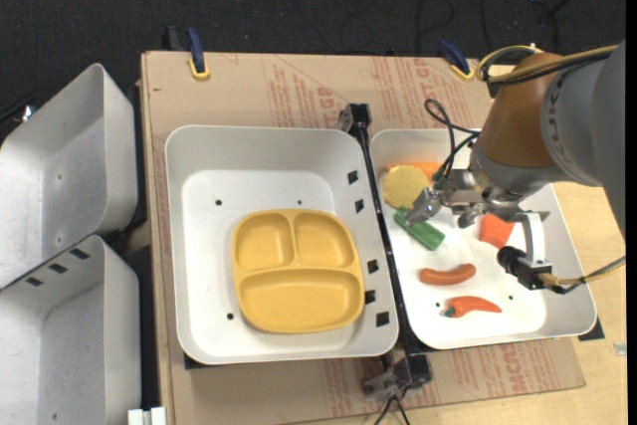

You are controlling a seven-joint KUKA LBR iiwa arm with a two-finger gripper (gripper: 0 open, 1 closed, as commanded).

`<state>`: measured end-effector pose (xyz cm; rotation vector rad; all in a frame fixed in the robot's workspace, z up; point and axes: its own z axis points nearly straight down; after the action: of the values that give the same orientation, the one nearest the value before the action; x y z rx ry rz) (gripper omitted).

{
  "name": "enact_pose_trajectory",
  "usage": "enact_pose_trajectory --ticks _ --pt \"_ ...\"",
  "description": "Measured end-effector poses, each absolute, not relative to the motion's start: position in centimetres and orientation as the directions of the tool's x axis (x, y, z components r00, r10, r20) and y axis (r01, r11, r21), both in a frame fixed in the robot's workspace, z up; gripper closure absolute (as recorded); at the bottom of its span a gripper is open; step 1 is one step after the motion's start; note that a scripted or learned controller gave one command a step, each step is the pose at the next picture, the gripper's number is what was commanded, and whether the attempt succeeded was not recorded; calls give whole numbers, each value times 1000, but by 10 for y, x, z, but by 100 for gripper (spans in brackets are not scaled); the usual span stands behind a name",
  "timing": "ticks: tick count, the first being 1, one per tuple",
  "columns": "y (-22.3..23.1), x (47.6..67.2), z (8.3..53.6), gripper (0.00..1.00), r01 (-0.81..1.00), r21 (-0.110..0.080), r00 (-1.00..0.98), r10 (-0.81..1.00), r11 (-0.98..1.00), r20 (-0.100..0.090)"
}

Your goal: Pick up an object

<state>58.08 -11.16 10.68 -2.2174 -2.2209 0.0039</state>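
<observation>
Right bin (pixel 569 316): gripper (pixel 438 207) low over green toy pepper (pixel 422 232), long axis running upper-left to lower-right; grip unclear, fingers cannot be read. Nearby: yellow lemon (pixel 403 184), red sausage (pixel 447 275), red chili (pixel 472 307). Left bin (pixel 189 214): yellow divided tray (pixel 297 270). Cardboard print illegible.

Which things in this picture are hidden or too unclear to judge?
- Gripper: its fingertips are blurred, camera view; any grasp is unclear.
- Orange block: partly covered by the wrist.
- Orange item behind the yellow piece: mostly hidden by the arm's cables.
</observation>
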Motion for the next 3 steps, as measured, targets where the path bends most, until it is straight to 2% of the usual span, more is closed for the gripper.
enact_pose_trajectory --ticks 1,2,3 --pt "-111 581 92 0 1000 -2 1 1000 -1 1" --pt "-111 582 104 100 1000 3 1 1000 -1 1" --pt "-105 591 152 100 1000 5 -4 1000 4 -1"
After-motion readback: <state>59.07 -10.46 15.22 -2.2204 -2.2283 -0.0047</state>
